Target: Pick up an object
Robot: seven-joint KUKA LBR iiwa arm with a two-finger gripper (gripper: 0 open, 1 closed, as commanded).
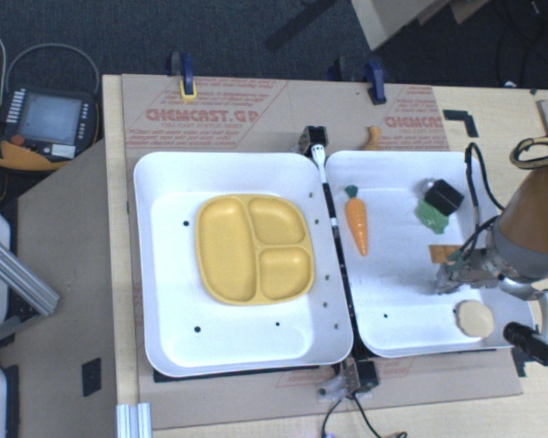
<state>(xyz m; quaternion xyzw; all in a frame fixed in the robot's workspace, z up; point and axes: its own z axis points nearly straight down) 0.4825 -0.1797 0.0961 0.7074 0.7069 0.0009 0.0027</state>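
The right bin (393, 331) holds an orange toy carrot (356, 224) with a green top near its left wall. A green block with a black piece on it (437, 204) lies toward the back right. A round beige disc (474, 318) rests near the front right corner. A small orange-brown piece (443, 254) lies just behind my gripper (449, 279). The gripper is low over the bin floor at the right, between the brown piece and the beige disc.
The left bin (164, 327) holds a yellow divided plate (253, 248). A black divider strip (333, 235) runs between the bins. The grey arm with its orange band (534, 226) covers the right bin's right edge. Cables (475, 172) loop above the arm.
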